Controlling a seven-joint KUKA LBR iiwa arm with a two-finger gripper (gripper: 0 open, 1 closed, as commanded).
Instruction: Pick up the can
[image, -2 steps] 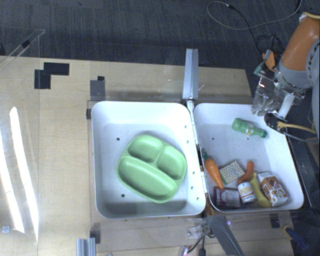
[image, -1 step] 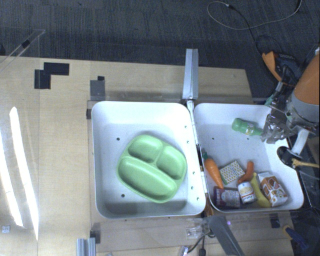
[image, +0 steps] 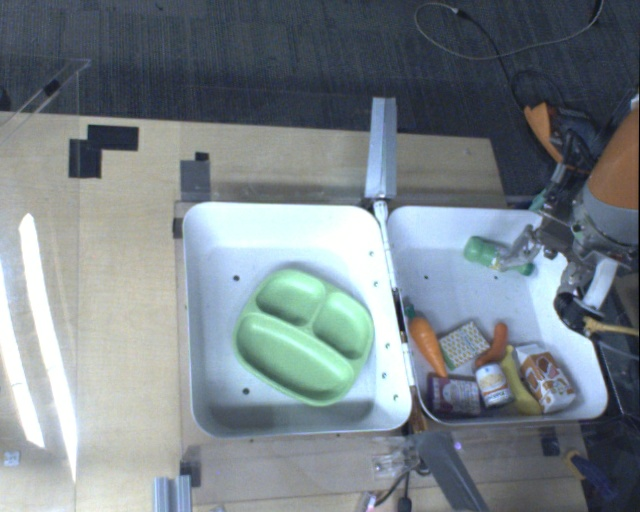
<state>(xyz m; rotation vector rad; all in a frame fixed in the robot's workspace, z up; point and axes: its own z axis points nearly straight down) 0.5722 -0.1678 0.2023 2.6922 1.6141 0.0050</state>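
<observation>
Gripper (image: 522, 252) at right bin (image: 440, 235) far edge, fingers clamped on green can (image: 484, 251); green tray (image: 303, 335) well left.

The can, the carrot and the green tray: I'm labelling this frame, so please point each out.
can (image: 490, 384), camera view, on its pale label.
carrot (image: 428, 346), camera view, mid-body.
green tray (image: 303, 333), camera view, centre divider.

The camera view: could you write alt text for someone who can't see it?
A grey robot arm reaches from the right over the right white bin, its gripper beside a pale green bottle. Near that bin's front edge lie a small can, a carrot and packets. The left white bin holds a green divided plate.
</observation>
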